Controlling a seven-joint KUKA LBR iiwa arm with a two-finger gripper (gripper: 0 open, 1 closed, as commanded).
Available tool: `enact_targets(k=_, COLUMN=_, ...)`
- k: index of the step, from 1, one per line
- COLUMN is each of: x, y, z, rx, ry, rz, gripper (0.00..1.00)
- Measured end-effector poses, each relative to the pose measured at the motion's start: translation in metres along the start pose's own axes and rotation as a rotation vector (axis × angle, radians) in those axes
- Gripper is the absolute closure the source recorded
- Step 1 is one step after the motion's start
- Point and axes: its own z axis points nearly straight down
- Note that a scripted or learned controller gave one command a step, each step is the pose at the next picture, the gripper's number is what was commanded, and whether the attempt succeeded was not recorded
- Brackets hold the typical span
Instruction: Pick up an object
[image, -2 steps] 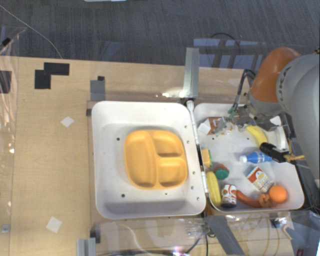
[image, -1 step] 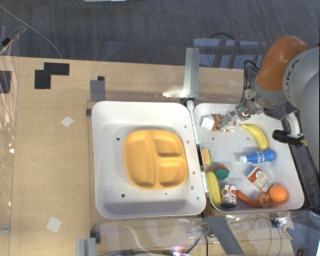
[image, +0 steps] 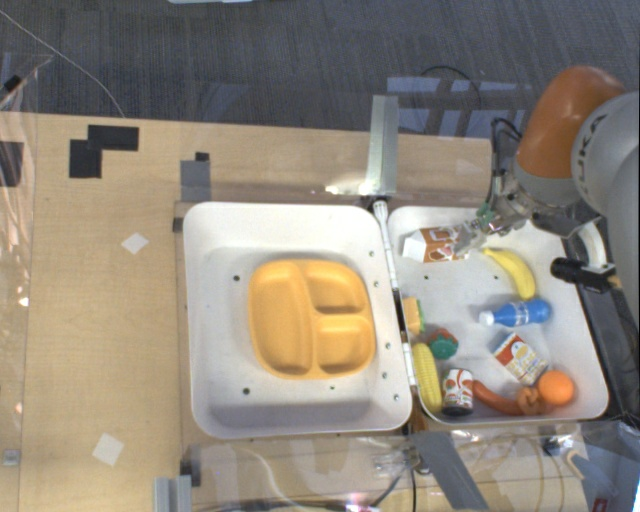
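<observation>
The right bin (image: 590, 330) holds several small items. At its back left lies a white-and-orange carton (image: 430, 244). A banana (image: 511, 271) lies behind a blue bottle (image: 517, 314). Nearer the front are a second carton (image: 518, 358), an orange (image: 555, 388), a carrot (image: 495, 398), a can (image: 457, 390) and a corn cob (image: 427, 372). My gripper (image: 480, 228) hangs low over the bin's back, just right of the first carton and close above the banana's upper end. Nothing is visibly held.
The left bin (image: 215, 300) contains a yellow divided tray (image: 310, 317). A green-and-red toy (image: 443, 345) and a yellow block (image: 411, 315) sit by the right bin's left wall. A metal post (image: 384, 145) stands behind the bins. The arm's orange band (image: 560, 120) looms at the right.
</observation>
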Motion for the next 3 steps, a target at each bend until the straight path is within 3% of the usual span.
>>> enact_targets(k=1, x=0.087, y=-0.003, z=-0.064, rx=-0.024, ry=-0.007, rz=0.035, gripper=1.00)
enact_targets(k=2, x=0.091, y=0.009, z=-0.060, rx=-0.017, ry=-0.005, rz=0.023, gripper=1.00)
enact_targets(k=3, x=0.091, y=0.009, z=-0.060, rx=-0.017, ry=-0.005, rz=0.023, gripper=0.00)
